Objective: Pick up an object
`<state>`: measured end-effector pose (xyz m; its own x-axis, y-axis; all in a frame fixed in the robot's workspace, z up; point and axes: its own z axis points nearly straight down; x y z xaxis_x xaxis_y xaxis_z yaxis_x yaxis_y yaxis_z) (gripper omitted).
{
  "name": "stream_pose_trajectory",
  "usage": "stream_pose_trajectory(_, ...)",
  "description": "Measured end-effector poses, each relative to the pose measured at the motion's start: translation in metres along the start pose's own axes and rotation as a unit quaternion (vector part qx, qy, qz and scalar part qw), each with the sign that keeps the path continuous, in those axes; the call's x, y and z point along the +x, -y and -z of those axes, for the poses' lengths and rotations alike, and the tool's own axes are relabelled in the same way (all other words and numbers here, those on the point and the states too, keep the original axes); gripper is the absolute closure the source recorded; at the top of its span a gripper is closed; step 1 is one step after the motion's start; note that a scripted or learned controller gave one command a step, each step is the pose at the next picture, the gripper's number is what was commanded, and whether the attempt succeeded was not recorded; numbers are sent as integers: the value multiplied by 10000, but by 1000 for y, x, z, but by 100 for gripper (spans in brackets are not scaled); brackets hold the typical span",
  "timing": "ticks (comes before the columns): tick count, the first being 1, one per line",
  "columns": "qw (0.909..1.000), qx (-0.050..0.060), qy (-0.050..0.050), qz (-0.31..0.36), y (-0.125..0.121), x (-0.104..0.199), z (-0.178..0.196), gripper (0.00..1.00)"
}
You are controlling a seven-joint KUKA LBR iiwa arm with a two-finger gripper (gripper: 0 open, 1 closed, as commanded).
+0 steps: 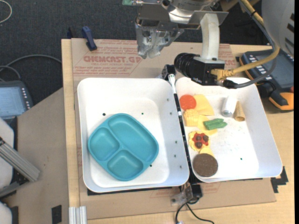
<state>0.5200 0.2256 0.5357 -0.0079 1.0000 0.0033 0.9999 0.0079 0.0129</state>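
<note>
The gripper (152, 45) hangs over the brown cardboard sheet with red print (107, 59), just beyond the far rim of the left shallow white bin (93, 92). Nothing sits between it and either bin. Whether it is released or clenched cannot be told from this angle.

The things to pick lie in the two bins. A teal plastic tray with three compartments (122, 146) lies flat in the left bin, towards its near side. The right shallow white bin (261, 139) holds the small items, crowded along its left wall:
- an orange-red round disc (188, 101), touching pale yellow flat pieces (200, 110)
- a green oblong piece (215, 123), resting on the edge of the yellow ones
- nearer the camera, a yellow piece topped with dark red berries (201, 140)
- just beside that, a brown round disc (205, 165)
- towards the far side, a small whitish cylinder (227, 106) and a tan cone (239, 111), side by side and apart from the yellow cluster

A blue clip (88, 38) sits at the far left corner of the cardboard. The cardboard lies on a pale wooden bench (286, 127), and dark carpet (37, 13) covers the floor beyond it.
</note>
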Motion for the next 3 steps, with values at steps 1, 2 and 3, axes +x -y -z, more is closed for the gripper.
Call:
stream_pose_trajectory(1, 9999, 112, 33, -69, 45, -86, -69, 100)
stream_pose_trajectory(2, 10000, 46, 8, -25, 41, -16, -49, 100)
stream_pose_trajectory(3, 10000, 88, 26, -31, 36, -1, -81, 100)
